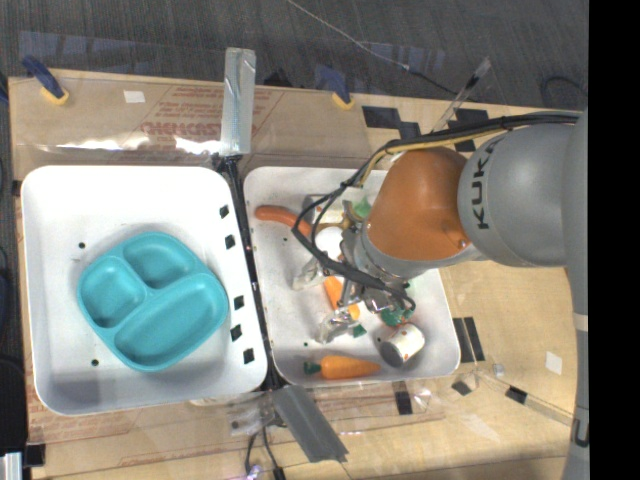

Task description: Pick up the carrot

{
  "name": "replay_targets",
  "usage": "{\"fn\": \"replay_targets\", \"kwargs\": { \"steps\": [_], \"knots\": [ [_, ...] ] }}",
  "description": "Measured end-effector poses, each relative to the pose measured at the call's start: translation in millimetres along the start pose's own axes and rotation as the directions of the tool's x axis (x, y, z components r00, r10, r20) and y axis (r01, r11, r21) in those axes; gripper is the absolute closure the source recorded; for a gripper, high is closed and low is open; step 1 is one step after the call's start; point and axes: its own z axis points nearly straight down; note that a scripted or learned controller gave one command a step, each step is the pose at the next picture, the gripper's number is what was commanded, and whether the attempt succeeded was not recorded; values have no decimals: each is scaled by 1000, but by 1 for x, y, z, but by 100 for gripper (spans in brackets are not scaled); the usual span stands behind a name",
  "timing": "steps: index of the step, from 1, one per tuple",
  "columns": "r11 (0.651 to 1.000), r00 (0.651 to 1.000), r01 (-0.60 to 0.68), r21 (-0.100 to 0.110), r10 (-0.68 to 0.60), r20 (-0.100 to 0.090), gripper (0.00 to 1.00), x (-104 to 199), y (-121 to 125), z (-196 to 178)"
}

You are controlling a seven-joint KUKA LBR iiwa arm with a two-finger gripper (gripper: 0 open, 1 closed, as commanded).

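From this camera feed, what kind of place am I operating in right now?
Probably a robotics lab bench rigged for pick trials. Two shallow white bins sit taped to a cardboard-covered bench, a KUKA arm reaches over toy food such as a carrot, and a teal divided plate lies alongside.

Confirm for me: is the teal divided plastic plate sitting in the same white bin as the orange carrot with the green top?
No, the teal divided plate lies in the left bin; the carrot lies in the right bin.

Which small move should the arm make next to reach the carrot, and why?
Probably shift the gripper toward the near wall of the right white bin. The orange carrot with a green top lies flat there, apart from the gripper, which hangs over clutter at the bin's middle.
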Motion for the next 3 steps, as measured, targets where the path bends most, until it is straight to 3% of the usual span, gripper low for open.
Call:
{"fn": "replay_targets", "kwargs": {
  "steps": [1,2,3],
  "knots": [
    [1000,1000,7,1,-7,2,100,-2,1,-10],
    [985,985,175,11,-175,10,100,19,-16,-174],
    [983,983,181,-3,-181,-4,100,2,-12,-77]
  ]
}}
